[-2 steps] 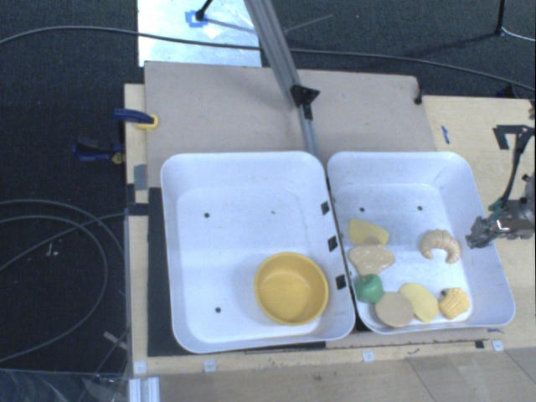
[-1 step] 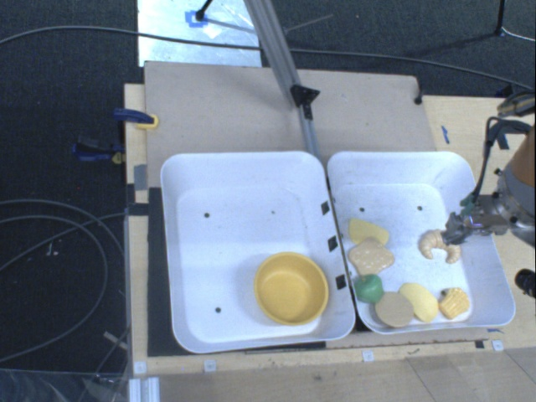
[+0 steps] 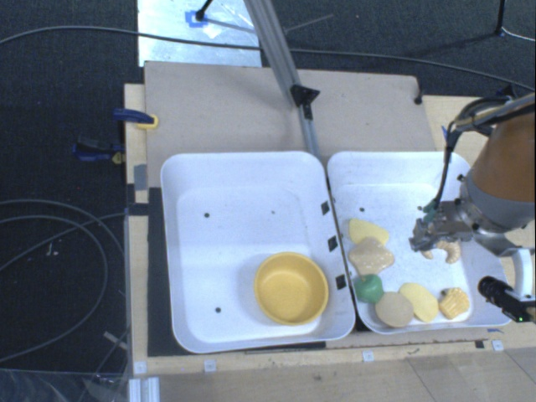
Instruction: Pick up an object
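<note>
Where the gripper (image 3: 434,234) hangs over the right bin (image 3: 394,170), a tan, curled piece (image 3: 446,250) lies just under it at about 5 o'clock, partly covered — whether they touch is unclear, and I cannot tell how the gripper is set. Nearer, at 6 to 8 o'clock, sit a ridged yellow piece (image 3: 454,302), a yellow oval (image 3: 419,301), a cream ball (image 3: 394,310) and a green piece (image 3: 368,288). The arm (image 3: 502,170) enters from 3 o'clock, cut off at the edge. The left bin (image 3: 209,182) holds 1 yellow bowl (image 3: 291,288).
</note>
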You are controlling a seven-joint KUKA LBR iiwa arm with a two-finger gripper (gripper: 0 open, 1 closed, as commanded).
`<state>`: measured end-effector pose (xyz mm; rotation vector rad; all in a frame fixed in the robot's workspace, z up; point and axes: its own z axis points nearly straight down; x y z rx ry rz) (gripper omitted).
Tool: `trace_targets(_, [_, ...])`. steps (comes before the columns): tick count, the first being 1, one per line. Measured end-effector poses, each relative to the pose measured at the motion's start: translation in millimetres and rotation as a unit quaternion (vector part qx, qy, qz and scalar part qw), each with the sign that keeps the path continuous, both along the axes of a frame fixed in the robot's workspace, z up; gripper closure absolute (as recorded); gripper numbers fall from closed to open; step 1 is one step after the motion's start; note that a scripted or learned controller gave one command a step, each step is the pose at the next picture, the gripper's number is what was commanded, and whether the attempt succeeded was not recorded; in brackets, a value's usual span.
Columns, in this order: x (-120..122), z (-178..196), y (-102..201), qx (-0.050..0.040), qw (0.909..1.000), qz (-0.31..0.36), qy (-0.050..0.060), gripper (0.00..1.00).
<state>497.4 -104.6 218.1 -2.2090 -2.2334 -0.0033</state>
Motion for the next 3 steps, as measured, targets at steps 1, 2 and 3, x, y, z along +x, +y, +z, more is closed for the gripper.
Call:
trace_targets(1, [-0.4, 13.8, 54.6, 0.0003, 1.0000, 0.001, -0.001, 1.00])
trace_targets(2, [-3.9, 23.4, 112.5, 0.0002, 1.0000, 0.001, -0.001, 1.00])
trace_targets(3, [-15.3, 11.3, 169.9, 0.0007, 1.0000, 0.000, 0.000, 1.00])
